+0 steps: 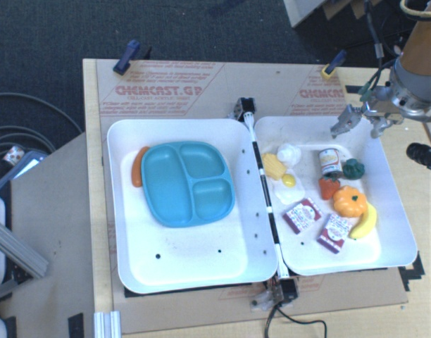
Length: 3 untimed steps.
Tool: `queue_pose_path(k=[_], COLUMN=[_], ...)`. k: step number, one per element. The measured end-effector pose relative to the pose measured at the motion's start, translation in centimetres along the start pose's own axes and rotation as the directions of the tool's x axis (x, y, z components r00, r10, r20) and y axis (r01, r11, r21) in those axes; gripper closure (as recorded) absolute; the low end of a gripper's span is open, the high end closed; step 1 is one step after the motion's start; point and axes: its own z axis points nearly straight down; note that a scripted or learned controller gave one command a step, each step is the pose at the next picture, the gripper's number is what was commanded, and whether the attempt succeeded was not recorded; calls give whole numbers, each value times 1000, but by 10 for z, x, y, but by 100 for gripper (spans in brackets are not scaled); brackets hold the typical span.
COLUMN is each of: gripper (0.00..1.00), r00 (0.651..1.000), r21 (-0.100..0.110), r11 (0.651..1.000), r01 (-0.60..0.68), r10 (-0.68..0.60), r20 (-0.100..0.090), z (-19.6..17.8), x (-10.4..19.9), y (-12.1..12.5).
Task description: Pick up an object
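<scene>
The pincer [361,121] hangs spread and bare at the right bin's [398,238] upper edge. Nothing is lifted; the can [329,162], pumpkin [350,201] and banana [365,223] lie untouched.

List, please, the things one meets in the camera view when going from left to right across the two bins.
orange hot dog → blue divided plate → yellow piece → maroon packet → small can → orange pumpkin → banana
</scene>
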Motion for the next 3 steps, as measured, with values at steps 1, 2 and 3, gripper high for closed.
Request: queue_pose_path(k=[1,2,3], gripper=[0,100,0], r00=[1000,1000,1000], r21=[-1,-3,-2], r11=[1000,1000,1000], r01=[0,3,3], r10=[0,-3,-3], r20=[1,3,3], z=[136,125,125], x=[-25,-25,-25], y=[37,38,38])
